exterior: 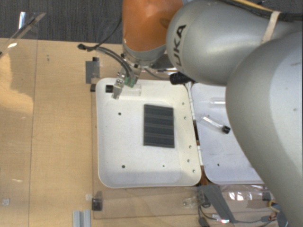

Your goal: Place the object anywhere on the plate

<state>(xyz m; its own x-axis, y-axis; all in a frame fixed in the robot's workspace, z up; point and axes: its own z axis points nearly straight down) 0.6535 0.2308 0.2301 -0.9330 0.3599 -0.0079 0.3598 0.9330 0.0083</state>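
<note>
A dark grey ridged plate [159,125] lies flat in the middle of the left white bin [113,145]. A small clear tube with a black cap [216,124] rests on the floor of the right bin [213,164], close to its left wall. My gripper [119,85] hangs below the orange wrist band at the left bin's far left corner, up and to the left of the plate and well away from the tube. I see nothing between the plate and the gripper.
The grey arm covers the upper right of the view and much of the right bin. A black bracket [91,71] stands outside the left bin's far corner. Cables and clear plastic bits [222,207] lie along the front edge.
</note>
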